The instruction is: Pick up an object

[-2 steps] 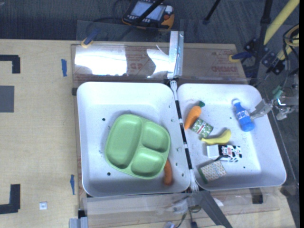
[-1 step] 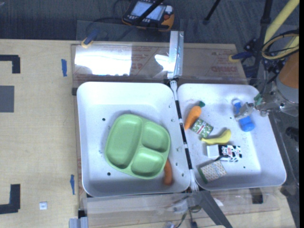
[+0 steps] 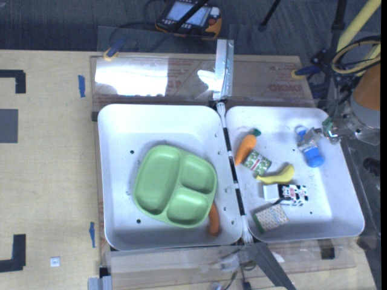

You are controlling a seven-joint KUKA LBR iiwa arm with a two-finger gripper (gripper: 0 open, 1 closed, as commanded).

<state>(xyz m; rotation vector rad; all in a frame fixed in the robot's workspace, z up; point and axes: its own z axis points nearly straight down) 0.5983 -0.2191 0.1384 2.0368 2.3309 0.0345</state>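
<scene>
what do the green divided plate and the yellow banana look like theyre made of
The green divided plate looks like moulded plastic with a matte to satin finish: one even colour, rounded compartment walls, soft highlights only. The yellow banana seems to be a plastic or rubbery toy, going by its smooth, uniformly bright skin without marks; which of the two is not clear from this distance.

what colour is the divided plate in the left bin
Light green, seen clearly in the camera view: the divided plate.

A robotics lab: taped bench, paired white bins, tripod legs, loose cables.
</scene>
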